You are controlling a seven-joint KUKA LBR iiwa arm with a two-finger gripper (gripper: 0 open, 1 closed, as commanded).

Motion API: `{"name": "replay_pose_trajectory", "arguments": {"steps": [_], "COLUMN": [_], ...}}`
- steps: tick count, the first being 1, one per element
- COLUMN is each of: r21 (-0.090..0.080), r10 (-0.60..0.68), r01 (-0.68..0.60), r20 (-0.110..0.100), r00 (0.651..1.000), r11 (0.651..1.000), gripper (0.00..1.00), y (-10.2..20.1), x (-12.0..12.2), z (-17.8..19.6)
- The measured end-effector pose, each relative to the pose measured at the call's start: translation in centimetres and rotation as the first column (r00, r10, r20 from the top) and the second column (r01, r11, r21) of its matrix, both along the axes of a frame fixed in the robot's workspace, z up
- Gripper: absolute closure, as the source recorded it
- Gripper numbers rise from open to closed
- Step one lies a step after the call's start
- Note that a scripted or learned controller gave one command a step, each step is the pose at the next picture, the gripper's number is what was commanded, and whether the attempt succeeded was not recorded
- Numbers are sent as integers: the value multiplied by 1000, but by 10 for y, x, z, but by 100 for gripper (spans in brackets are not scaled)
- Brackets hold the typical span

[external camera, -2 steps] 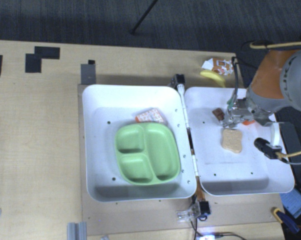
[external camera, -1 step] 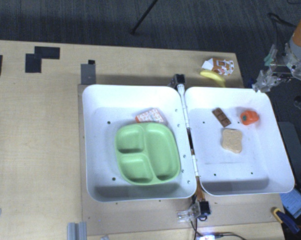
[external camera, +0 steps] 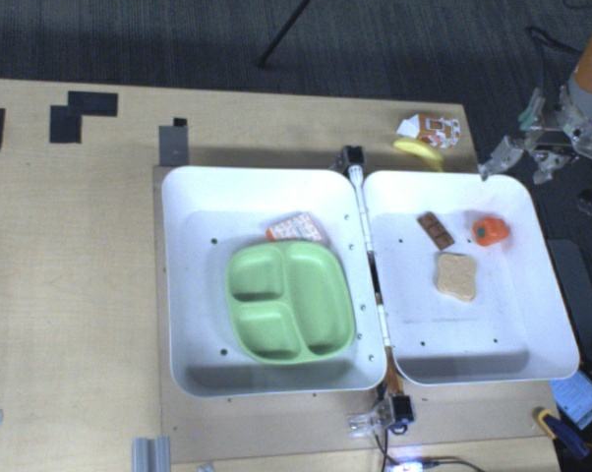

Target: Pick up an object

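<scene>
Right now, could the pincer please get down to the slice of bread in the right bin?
Probably yes: the bread lies flat with bare floor around it, and the pincer hangs just beyond that bin's far corner.

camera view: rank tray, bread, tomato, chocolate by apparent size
1. Green tray, by far the largest.
2. Bread.
3. and 4. Tomato and chocolate look about alike; the chocolate is longer and thinner, the tomato rounder, so I won't rank them.

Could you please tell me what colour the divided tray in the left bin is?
Light green tray, in the camera view.
</scene>
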State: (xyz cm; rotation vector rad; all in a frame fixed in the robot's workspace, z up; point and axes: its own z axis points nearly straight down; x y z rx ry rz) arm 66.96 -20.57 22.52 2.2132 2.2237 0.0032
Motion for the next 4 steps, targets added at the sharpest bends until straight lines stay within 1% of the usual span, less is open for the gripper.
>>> {"name": "replay_pose_trajectory", "arguments": {"steps": [1, 2, 3, 4], "r21": [2, 0, 0, 0], "r10": [0, 0, 3, 2], "r01": [0, 0, -3, -2], "r20": [1, 8, 12, 3], "r00": [1000, 1000, 1000, 1000], "r11": [1000, 1000, 1000, 1000], "gripper": [0, 0, 100, 100], "y": [1, 44, 45, 58], "x": [-92, -44, -43, -7], "z": [-129, -136, -124, 32]}}
